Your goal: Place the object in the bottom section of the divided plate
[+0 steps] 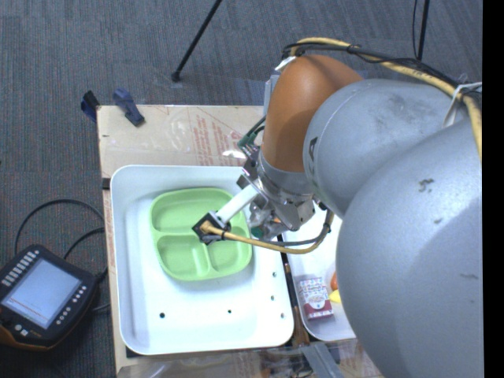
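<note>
A light green divided plate lies in the left white bin, toward its upper middle. It has one long section at the top and two smaller sections below. All the sections I can see look bare. My gripper hangs over the plate's right edge, mostly covered by the wrist and the orange band above it. No object is visible at the gripper.
The right bin holds a small red and white box and a bit of something orange at the arm's edge. The arm's grey body covers most of that bin. A teach pendant lies on the floor at left.
</note>
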You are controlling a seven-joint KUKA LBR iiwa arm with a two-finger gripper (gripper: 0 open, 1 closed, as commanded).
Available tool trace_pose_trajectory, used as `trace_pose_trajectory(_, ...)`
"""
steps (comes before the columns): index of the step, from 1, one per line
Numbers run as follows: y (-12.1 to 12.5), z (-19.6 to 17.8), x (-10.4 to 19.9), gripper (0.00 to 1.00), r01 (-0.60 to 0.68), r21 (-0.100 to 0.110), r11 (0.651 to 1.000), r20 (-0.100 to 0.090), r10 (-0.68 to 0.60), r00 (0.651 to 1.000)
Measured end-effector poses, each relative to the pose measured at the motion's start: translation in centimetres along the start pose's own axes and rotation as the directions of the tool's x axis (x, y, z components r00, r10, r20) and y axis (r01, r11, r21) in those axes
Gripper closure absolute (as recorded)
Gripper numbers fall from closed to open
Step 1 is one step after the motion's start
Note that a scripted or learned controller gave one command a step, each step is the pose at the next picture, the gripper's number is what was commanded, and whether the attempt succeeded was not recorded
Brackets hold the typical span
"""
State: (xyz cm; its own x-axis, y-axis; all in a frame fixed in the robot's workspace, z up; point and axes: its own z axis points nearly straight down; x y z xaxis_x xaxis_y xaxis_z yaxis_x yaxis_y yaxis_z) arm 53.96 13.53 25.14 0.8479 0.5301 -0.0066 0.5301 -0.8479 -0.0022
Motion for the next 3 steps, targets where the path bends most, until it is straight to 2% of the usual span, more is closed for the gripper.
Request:
trace_pose_trajectory(1, 3.6, -1.3, -8.8, 1.00, -0.041, 0.001, 0.999, 0.002, 0.041, 0.999)
trace_pose_trajectory(2, -4.3, -9.2, -2.7, 1.00, -0.042, -0.002, 0.999, -0.002, 0.042, 0.999)
trace_pose_trajectory(3, -0.9, -18.4, -6.9, 1.00, -0.355, -0.004, 0.935, -0.005, 0.355, 0.935)
